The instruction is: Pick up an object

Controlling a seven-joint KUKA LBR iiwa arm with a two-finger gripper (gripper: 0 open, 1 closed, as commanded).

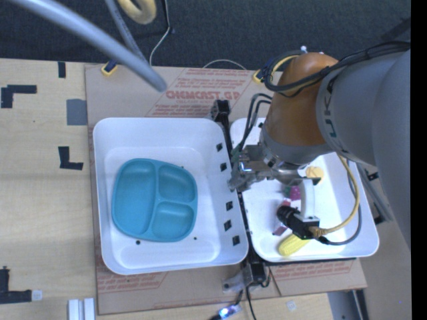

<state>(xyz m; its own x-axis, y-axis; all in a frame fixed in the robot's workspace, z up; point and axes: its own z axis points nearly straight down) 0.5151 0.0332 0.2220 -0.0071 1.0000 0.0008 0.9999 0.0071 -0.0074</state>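
**Table With Two White Bins: Arm Over the Right Bin**

Wooden table (40,199) surface carries a cardboard sheet (193,89) with red print, and two shallow white bins sit side by side on it. Dark carpet runs along the top of the view.

1. Left bin (110,135): holds one blue divided plate (155,199), lying flat near the middle, clear of all four walls.
2. Right bin (357,245): holds a yellow object (291,247) near the front wall, a small magenta object (292,193) near the middle, and a small yellow piece (315,173) just behind it.
3. Arm (353,105): enters from the right and covers the rear part of the right bin; its orange band (297,102) faces the camera.
4. Hand (280,175): points down over the right bin, close to the wall shared by the bins. The wrist hides it from above, so whether it is open or closed cannot be determined. No object is seen in its grip.
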